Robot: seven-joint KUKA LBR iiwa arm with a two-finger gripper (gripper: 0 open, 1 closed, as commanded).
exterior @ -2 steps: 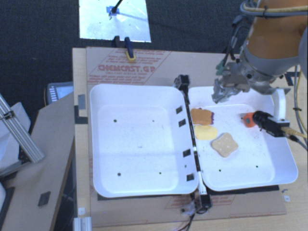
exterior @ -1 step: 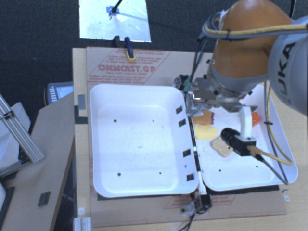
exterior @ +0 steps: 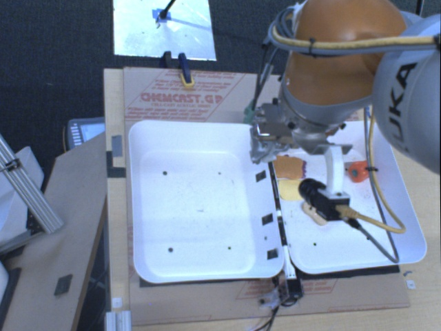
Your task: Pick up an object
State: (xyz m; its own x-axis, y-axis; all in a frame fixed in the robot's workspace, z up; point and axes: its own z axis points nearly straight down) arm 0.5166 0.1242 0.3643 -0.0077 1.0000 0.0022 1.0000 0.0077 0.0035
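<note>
One gripper point(exterior: 271, 147) hung low over the inner edge of the bin on the view's right point(exterior: 358, 248), close to the seam where the two bins met. Whether it was open or closed could not be told from this angle, and nothing could be seen in its hold.

Just beneath and slightly to the right of it lay a flat brown-orange piece point(exterior: 289, 167) on the bin floor, with a pale yellow piece point(exterior: 289, 190) just below that, the two touching or nearly so. A small orange-red object point(exterior: 356, 172) sat well apart from them, nearer the bin's right wall.

Above the gripper, the grey arm point(exterior: 406, 109) and its broad orange band point(exterior: 344, 33) reached in from the right.

The left bin point(exterior: 196, 209) held a few dark specks. Both bins rested on a cardboard sheet point(exterior: 180, 94) with red lettering, with a blue and yellow clamp point(exterior: 185, 71) at its far edge.
</note>
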